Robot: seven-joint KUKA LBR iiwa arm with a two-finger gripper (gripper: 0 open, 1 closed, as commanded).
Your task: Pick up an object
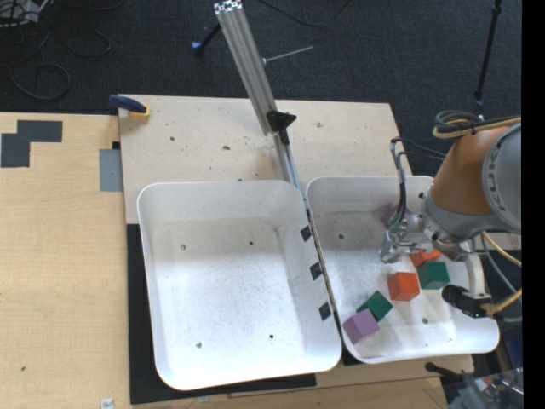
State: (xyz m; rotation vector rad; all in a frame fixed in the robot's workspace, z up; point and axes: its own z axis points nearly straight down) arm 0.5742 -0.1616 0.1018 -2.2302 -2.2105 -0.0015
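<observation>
In the right bin [341, 207], lower right of frame, the gripper [397, 250] hangs low over the floor; can't tell its state. Nearest target looks like the orange block [404, 286], just below and slightly right of the gripper. Dark green block [433, 274] sits right of it. Green block [375, 305] and purple block [360, 325] lie further down-left.

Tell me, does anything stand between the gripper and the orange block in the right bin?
Nothing visible does. The gripper hangs just above the orange block, with bare bin floor between them; a green block sits to the side.
</observation>
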